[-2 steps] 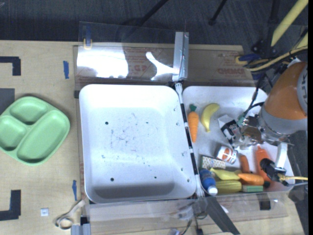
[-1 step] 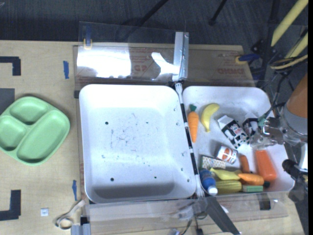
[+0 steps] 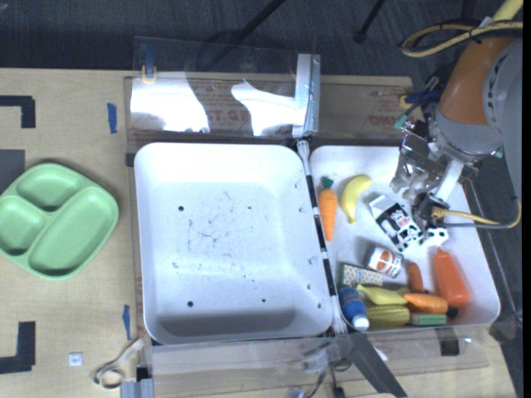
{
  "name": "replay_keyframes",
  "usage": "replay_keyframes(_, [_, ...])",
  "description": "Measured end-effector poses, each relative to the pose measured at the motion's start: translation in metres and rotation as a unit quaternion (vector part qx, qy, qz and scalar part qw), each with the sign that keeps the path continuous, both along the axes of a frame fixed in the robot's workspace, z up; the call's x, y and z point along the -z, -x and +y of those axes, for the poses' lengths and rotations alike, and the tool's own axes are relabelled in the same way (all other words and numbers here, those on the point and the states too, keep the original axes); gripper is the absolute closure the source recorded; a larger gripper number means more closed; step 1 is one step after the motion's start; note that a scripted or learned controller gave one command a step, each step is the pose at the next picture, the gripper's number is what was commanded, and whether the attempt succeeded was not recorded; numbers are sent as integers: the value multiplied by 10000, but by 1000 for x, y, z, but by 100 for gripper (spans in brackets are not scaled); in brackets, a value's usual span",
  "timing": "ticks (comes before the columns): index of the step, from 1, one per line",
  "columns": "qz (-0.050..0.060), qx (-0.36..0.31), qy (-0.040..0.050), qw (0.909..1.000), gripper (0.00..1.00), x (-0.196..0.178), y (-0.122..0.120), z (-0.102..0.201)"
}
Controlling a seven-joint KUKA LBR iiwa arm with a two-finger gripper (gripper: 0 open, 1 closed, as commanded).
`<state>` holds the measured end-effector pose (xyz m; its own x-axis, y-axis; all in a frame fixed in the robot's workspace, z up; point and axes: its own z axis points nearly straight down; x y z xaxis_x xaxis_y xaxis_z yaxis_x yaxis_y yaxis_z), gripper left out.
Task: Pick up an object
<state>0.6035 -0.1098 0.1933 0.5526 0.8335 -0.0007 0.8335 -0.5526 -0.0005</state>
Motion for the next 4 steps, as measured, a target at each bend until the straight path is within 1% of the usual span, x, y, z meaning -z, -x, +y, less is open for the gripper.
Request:
replay_keyframes(1, [1,830,1,9965,100,9,-50,73])
replay_keyframes(2, [2,1626,-1,9867,100,-91,-40,42])
replay_keyframes(3, [5,1627,-1,9867,0,-90,-39,42])
replay_keyframes(4, [12,648,-5,9979,0,6,-5,12])
